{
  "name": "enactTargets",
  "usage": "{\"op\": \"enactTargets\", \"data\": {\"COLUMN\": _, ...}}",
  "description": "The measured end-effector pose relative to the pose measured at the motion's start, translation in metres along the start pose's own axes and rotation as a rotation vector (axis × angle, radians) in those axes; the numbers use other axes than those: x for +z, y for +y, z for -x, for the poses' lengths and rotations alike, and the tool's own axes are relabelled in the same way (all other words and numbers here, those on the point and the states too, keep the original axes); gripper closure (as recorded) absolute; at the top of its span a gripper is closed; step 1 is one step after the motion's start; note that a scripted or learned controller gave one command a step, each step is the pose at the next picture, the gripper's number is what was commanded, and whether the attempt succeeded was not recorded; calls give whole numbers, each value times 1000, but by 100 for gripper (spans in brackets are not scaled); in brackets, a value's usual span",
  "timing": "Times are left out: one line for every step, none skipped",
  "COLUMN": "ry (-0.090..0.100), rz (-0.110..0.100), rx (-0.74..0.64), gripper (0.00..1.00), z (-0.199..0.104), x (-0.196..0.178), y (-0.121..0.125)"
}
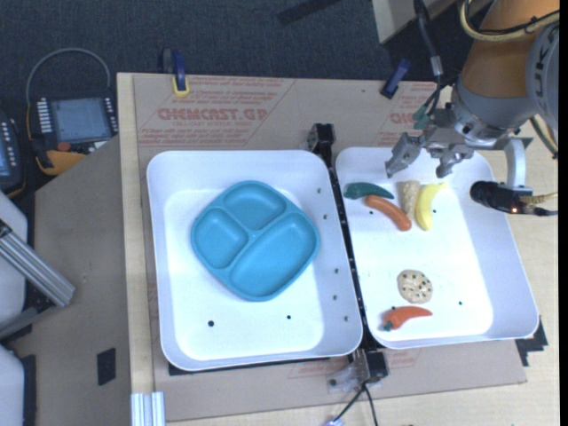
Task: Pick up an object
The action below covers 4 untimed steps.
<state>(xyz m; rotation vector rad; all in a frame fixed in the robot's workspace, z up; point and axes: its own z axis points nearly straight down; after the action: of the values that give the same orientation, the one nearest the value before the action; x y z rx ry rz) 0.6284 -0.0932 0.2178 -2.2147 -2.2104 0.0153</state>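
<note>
Claw [424, 160] hangs with fingers spread wide and nothing between them, over the right bin's [497, 282] far end, just above the banana [428, 204]. Sausage [389, 211], cookie [414, 284] and chili [405, 317] lie nearby.

Bench [142, 264], seemingly cardboard-topped, bears left bin [169, 238], right bin [497, 273], side by side.
</note>
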Motion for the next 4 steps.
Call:
{"op": "enactTargets", "data": {"ry": -1, "rz": 14, "rx": -2, "gripper": 0, "z": 0, "x": -8, "y": 3}}
{"op": "enactTargets", "data": {"ry": -1, "rz": 10, "rx": -2, "gripper": 0, "z": -3, "x": 35, "y": 3}}
{"op": "enactTargets", "data": {"ry": -2, "rz": 13, "rx": -1, "gripper": 0, "z": 0, "x": 86, "y": -5}}
{"op": "enactTargets", "data": {"ry": -1, "rz": 11, "rx": -1, "gripper": 0, "z": 0, "x": 136, "y": -5}}
